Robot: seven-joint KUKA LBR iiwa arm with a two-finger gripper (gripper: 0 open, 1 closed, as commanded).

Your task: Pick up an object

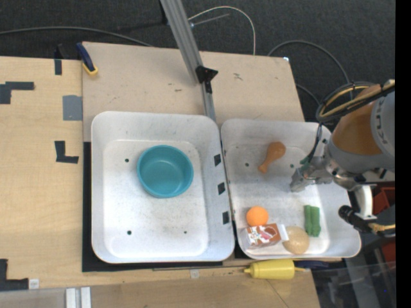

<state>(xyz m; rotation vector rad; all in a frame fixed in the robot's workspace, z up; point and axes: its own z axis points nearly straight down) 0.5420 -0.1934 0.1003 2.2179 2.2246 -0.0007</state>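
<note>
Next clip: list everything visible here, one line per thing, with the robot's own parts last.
bins: 2, white, side by side on the bench
bowl: 1, teal, in the left bin
drumstick: 1, brown, right bin, upper middle
ball: 1, orange, right bin, lower part
packet: 1, red and white, just below the ball
green piece: 1, green, right bin, right side
round lump: 1, beige, right bin, bottom edge
bottle: 1, yellow, lying on the bench below the right bin
clamp: 1, blue and yellow, bench top left
gripper: 1, grey, low over the right bin, right of the drumstick
</note>
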